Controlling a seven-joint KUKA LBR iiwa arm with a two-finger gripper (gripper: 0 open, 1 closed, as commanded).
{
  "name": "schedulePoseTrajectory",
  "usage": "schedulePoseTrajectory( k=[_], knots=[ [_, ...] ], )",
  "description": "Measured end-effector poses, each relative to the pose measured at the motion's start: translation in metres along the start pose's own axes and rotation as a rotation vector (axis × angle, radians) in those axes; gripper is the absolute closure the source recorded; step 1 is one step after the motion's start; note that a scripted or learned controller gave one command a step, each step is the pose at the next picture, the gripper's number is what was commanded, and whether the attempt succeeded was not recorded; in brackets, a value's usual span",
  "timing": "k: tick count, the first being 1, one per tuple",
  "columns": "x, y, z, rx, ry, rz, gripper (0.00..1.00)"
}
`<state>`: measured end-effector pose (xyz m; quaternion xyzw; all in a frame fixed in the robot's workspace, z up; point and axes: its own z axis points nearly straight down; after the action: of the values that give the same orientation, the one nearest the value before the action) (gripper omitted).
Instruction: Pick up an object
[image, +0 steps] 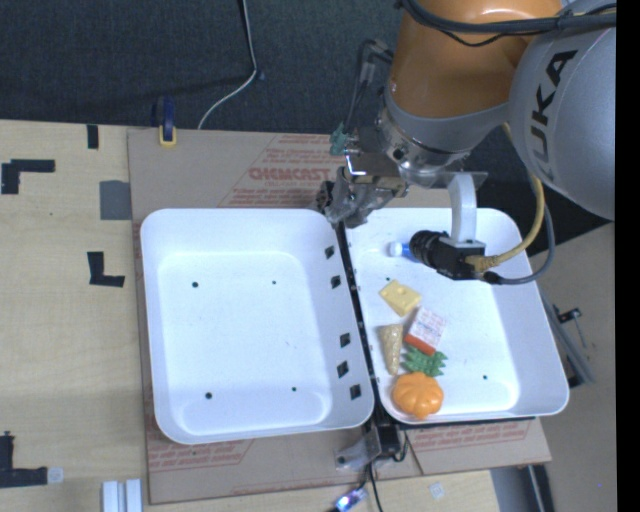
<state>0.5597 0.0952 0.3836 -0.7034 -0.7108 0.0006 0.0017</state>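
The grey arm with the orange band is reaching in over the far edge of the right-hand shallow white bin, and its two-finger gripper is hanging near the divider where the two bins are meeting; whether the tool is apart or together cannot be told from this angle. The candidate objects are lying in the near-left part of the right bin: a small orange plastic pumpkin, a green leafy toy piece touching it, a pale yellow wedge resembling cheese, a tan wedge, and a small white-and-red packet. The left-hand white bin is sitting beside it. The pumpkin is probably light, rigid and smooth, so it is likely asking for a grasp across its widest part. The wedges are likely offering flat opposing faces, giving a steadier hold.
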Motion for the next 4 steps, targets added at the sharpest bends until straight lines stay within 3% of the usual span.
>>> schedulePoseTrajectory(
  k=[1,2,3,4],
  knots=[
    [0.075,0.001,-0.138,-0.018,0.004,0.0,1.0],
    [0.142,-0.019,-0.066,0.004,-0.003,0.003,1.0],
    [0.138,-0.016,-0.024,0.002,-0.005,0.009,1.0],
    [0.14,-0.075,-0.157,-0.015,0.006,0.004,1.0]
  ],
)
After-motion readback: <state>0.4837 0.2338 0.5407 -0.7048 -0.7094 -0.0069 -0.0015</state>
